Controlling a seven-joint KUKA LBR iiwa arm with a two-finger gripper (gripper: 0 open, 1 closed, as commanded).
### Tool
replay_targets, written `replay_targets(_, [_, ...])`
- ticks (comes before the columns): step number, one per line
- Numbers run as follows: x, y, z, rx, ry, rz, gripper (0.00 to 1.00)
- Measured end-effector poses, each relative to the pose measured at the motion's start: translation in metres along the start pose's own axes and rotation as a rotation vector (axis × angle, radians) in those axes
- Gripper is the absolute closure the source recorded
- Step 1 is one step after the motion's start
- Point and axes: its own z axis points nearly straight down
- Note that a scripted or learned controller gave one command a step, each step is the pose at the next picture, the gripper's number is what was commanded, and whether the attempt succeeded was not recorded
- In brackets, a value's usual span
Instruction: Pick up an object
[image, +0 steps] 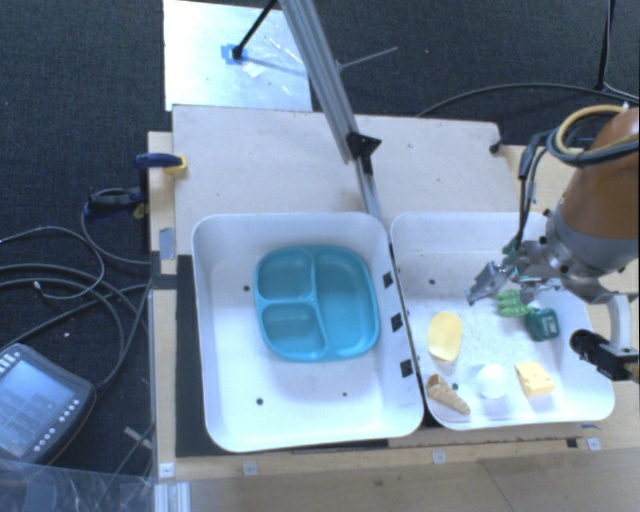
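Gripper (492, 283) over right bin (440, 235), finger state unclear; green object (512, 303) just beside, open floor leftward.

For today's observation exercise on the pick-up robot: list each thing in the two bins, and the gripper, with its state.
Blue divided tray: lying flat in the left bin.
Yellow oval piece: lying loose in the right bin.
White ball: resting, untouched.
Yellow block: resting, untouched.
Tan wedge: lying near the front rim.
Green toy: lying under the gripper.
Dark green block: resting, untouched.
Gripper: low over the right bin, nothing seen held.
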Motion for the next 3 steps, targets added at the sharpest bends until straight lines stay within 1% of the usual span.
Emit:
replay_targets(1, [0.0, 0.0, 0.0, -0.001, 0.0, 0.001, 0.0])
replay_targets(2, [0.0, 0.003, 0.062, 0.006, 0.0, 0.003, 0.0])
replay_targets(3, [0.005, -0.007, 0.119, 0.007, 0.001, 0.003, 0.0])
